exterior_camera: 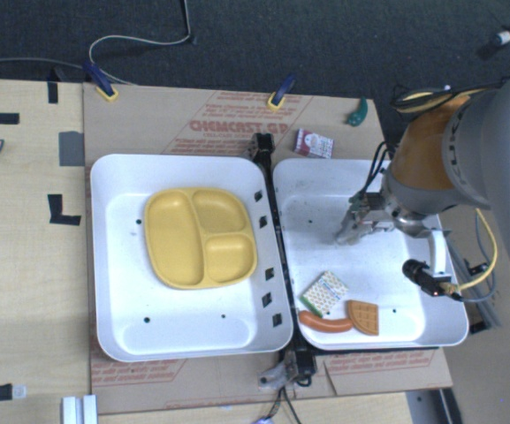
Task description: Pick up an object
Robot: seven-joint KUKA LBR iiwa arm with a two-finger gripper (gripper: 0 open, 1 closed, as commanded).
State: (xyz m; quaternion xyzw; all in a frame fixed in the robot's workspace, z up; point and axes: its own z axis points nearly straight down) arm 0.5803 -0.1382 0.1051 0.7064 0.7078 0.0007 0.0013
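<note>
On the bench, the left shallow white bin (pixel 113 263) carries a yellow three-compartment plastic plate (pixel 200 237) near its middle. Beside it, the right white bin (pixel 414 321) keeps a checkered square packet (pixel 324 293), a tan waffle piece (pixel 363 316) and a red-orange sausage (pixel 325 323) along its near edge, leaving bare floor beyond. Over that floor hangs the tool (pixel 353 230); whether its grip is wide or narrow I cannot tell.

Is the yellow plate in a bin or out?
In. The plate lies flat inside the left bin, its white walls all around it.
</note>
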